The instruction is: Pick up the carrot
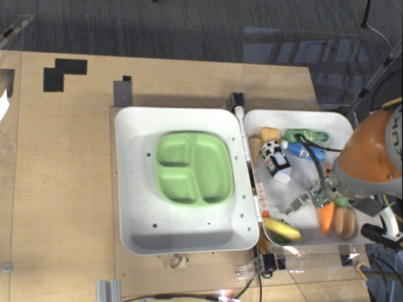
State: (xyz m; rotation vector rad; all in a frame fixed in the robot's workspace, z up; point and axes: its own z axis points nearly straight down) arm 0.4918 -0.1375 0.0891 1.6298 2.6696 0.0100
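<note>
Orange tapered carrot (325,219) lies in the right white bin (343,126), beside a tan bread roll (344,223). Metal two-finger gripper (310,199) hovers just beside it, likely lining up; whether it is spread or pressed together, I cannot tell.

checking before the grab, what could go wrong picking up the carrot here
1. The carrot lies against a brown bread roll, so the roll may be nudged or caught along with it.
2. Both sit close to the right bin's near wall, leaving little room on that side.
3. The arm covers the spot just above the carrot, so how the gripper lines up with it is hard to judge.
</note>
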